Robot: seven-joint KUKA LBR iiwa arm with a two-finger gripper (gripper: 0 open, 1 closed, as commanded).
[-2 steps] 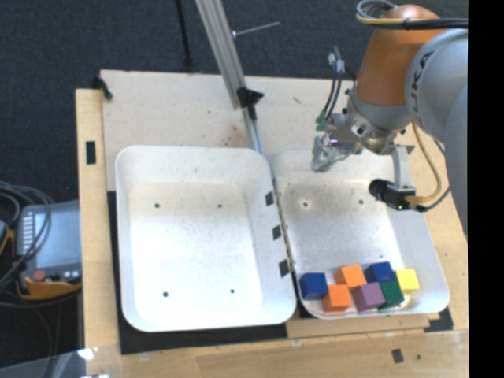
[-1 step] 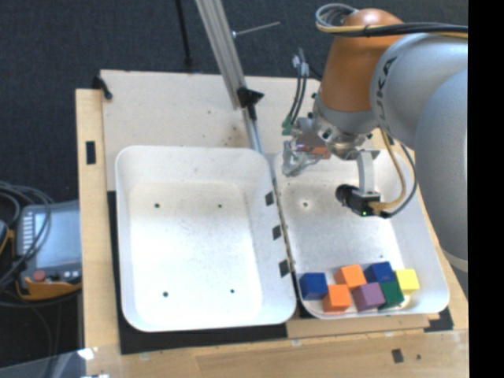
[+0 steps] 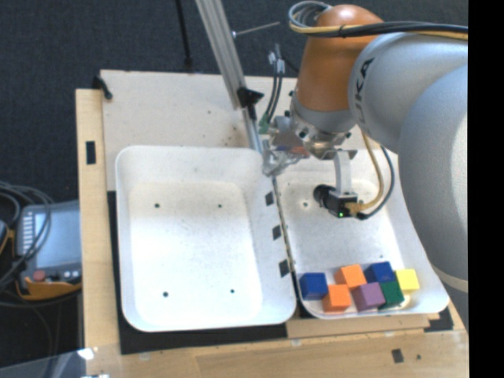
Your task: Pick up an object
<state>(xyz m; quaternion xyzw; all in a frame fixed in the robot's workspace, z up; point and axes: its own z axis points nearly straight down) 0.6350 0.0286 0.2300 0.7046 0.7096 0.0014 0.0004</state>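
Several small coloured blocks lie clustered at the near end of the right bin (image 3: 327,246): a blue one (image 3: 313,284), an orange one (image 3: 353,275), a yellow one (image 3: 407,280), a purple one (image 3: 367,296) and a green one (image 3: 391,293) among them. My gripper (image 3: 280,154) hangs under the orange wrist band, at the far left corner of the right bin, close to the wall between the two bins. It is well away from the blocks, and I see nothing held in it.
The left bin (image 3: 126,211) sits beside the right one. A slanted metal rail (image 3: 223,50) comes down to the far edge between the bins. A black sensor with a green light (image 3: 335,201) hangs from the wrist on a cable.
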